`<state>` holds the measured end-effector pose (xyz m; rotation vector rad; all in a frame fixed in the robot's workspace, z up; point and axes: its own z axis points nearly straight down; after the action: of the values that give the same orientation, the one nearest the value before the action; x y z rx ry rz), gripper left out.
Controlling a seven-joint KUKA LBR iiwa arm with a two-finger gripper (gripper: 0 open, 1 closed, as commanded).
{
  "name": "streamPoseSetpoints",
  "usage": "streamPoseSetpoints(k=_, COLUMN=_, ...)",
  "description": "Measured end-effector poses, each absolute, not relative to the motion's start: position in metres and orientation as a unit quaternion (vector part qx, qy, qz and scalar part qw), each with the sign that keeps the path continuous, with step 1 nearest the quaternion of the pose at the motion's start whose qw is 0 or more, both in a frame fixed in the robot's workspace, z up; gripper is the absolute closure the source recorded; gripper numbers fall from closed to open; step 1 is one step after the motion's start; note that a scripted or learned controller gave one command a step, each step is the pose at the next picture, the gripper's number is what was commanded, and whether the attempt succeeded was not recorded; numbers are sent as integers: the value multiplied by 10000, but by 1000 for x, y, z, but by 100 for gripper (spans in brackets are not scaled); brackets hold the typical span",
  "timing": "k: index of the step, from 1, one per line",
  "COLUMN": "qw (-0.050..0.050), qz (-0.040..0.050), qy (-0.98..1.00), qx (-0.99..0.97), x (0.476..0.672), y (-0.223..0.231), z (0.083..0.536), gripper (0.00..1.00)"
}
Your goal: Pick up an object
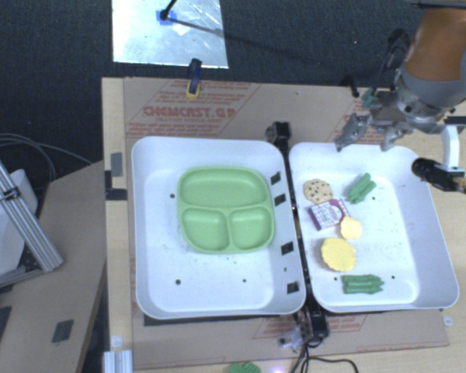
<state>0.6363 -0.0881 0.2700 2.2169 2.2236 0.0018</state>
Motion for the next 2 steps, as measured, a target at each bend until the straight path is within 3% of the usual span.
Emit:
streamPoseSetpoints(k=1, qw=-14, qz=-28, qy=7050, qx=7092, x=616, y=-169, z=180, gripper=0)
streamPoseSetpoints(k=2, qw=42, qz=9, qy=7092, qx=7050, x=647, y=-164, z=83, gripper=0)
